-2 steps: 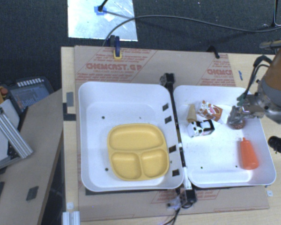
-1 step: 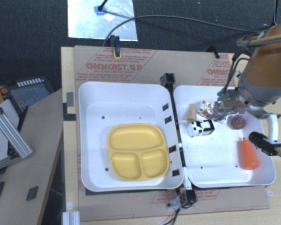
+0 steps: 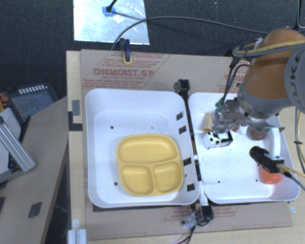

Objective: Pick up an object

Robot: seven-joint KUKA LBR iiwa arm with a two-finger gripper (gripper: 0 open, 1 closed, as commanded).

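Camera view looks down on a worktop covered by a big brown sheet [image 3: 142, 70]. Red letters on the sheet say "CHEMCAST GP". More red writing shows at the front edge, but it is too small to read.

Two white bins sit side by side on the sheet, and their inner walls touch. The left bin [image 3: 99, 136] has a yellow tray [image 3: 147, 164] in it. The tray has three parts. It lies near the front wall, and the back of this bin has lots of bare floor.

The grey and orange arm [image 3: 272, 75] comes in from the right and hangs over the back of the right bin [image 3: 229, 182]. The arm has dark letters on its side, but they are cut off at the edge.

The gripper [image 3: 224, 122] is low in the right bin. I cannot tell how wide it is open, or if it has hold of anything.

A little black and white thing [image 3: 214, 140] lies just below the gripper, near the left wall of the right bin. A small tan thing [image 3: 208, 121] lies just behind it. A brown round thing [image 3: 256, 133] sits under the arm. An orange thing [image 3: 268, 177] is close to the front right rim. The front left floor of this bin is bare.
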